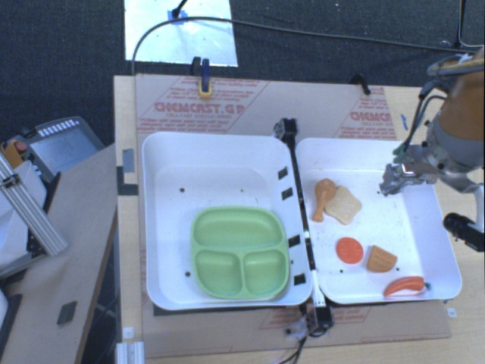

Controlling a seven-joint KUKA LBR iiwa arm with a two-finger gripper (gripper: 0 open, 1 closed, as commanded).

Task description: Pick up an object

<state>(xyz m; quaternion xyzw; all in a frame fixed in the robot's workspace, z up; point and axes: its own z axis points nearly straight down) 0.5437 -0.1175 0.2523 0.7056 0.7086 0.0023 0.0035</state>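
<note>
Jaws: gripper [392, 179] hangs over the right bin [447, 268]; open or closed, can't tell.
Nearest target: bread slice [345, 205], down-left.

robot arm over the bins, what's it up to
The arm reaches in from the right, its gripper over the upper right part of the right bin, with nothing seen between its fingers. In that bin lie a drumstick, a bread slice, a red disc, a brown piece and a red sausage, all untouched. The left bin holds a green divided plate. No pick has been made yet.
</note>
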